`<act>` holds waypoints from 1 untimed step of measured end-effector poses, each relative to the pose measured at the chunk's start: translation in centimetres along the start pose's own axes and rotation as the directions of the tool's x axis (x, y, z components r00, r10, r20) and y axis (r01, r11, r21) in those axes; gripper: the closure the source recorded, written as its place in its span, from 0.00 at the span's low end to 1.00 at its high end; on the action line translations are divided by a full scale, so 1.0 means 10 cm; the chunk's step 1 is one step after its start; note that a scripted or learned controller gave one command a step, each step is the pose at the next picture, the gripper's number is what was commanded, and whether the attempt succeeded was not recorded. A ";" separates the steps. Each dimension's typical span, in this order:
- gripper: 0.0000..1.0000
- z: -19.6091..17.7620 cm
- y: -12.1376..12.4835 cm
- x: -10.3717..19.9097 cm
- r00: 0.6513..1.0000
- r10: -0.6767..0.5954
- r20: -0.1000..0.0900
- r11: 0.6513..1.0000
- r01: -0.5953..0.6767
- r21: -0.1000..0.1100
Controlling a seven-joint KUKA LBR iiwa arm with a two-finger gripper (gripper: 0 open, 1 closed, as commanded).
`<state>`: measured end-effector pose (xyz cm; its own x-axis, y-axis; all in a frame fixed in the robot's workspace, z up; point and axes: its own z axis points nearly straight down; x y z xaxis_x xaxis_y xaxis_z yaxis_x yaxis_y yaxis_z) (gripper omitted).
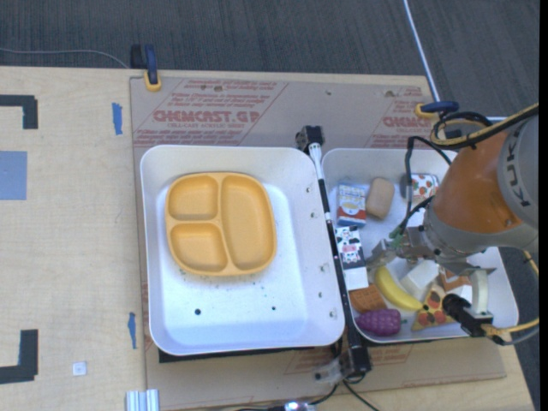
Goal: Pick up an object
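Pincer [411, 259] low over right bin [505, 315]; I cannot tell its state. Banana [396, 289] lies just below-left of it, long axis slanting toward grapes [379, 320]. Nearest candidate, I judge.

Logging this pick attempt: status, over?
Gripper low in right bin, jaws unreadable. Banana right beside it, grapes nearby. Clutter all around.

I see open floor in the left bin [167, 311] below the yellow divided plate [222, 223]; the right bin [355, 163] is crowded; banana [395, 288], purple grapes [378, 321], small cartons [351, 202] lie close together; the arm [476, 197] overhangs its right half.
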<state>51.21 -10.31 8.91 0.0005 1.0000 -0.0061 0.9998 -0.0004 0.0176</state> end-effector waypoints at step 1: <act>0.00 0.00 -0.12 0.04 1.000 0.006 0.006 1.000 -0.005 -0.003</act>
<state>50.05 -9.91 8.91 0.0061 0.9999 -0.0121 0.9998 -0.0059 0.0205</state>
